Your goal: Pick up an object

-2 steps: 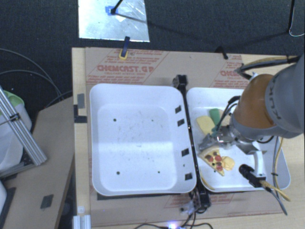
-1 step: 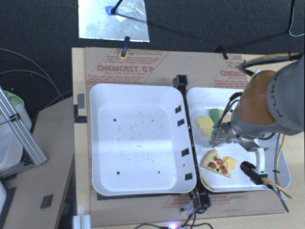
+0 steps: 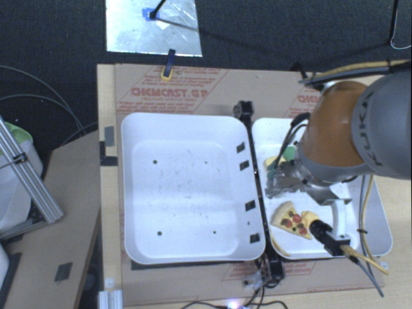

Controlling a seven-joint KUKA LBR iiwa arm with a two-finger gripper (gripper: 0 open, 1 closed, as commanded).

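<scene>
White bins (image 3: 187, 192), two; pizza slice (image 3: 291, 219), one

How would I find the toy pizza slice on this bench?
Find the white bin on the view's right, beneath the grey and orange arm. Near its lower edge in the picture lies the toy pizza slice, a pale wedge, the only thing there with red spots.

Robotics lab or test cell. Grey and orange industrial arm (image 3: 347, 134) over a cardboard-topped bench (image 3: 193, 85) with a white left bin (image 3: 187, 185) and right bin (image 3: 385, 237). Aluminium frame rail (image 3: 26, 172) at left, loose cable (image 3: 394, 11) on dark carpet (image 3: 51, 18), metal sheet (image 3: 129, 24) beyond.
</scene>
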